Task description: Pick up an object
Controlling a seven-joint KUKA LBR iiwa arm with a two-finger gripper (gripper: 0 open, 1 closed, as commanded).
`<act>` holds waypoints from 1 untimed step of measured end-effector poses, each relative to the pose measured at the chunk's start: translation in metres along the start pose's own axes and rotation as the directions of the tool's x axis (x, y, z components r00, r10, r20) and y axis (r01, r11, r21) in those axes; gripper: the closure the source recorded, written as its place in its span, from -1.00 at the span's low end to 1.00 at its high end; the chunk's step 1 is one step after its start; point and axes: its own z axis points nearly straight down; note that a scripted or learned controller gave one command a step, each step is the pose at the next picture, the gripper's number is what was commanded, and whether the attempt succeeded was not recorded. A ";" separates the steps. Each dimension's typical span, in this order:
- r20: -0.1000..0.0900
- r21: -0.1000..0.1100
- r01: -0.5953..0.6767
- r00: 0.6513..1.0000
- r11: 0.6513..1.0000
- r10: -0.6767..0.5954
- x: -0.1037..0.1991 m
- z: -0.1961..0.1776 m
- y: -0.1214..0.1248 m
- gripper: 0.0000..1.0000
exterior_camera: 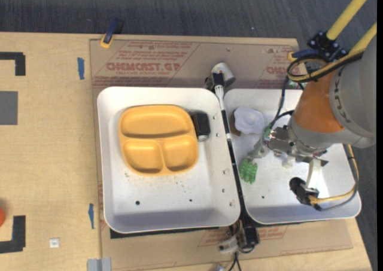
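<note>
Crowding the right bin [335,207]: green object [249,171], clear cup [248,120]; pincer [263,149] state, cannot tell.

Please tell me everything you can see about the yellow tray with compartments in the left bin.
The yellow plastic-looking divided tray has rounded corners and three compartments: one long section at the far side and two smaller ones at the near side. It lies flat and right side up, slightly rotated, on the floor of the left shallow white bin, toward its far half. A small black object sits against its right edge. Its compartments look bare.
</note>
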 end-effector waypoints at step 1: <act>0.001 -0.003 0.188 0.982 0.982 -0.188 -0.001 0.000 0.076 -1.00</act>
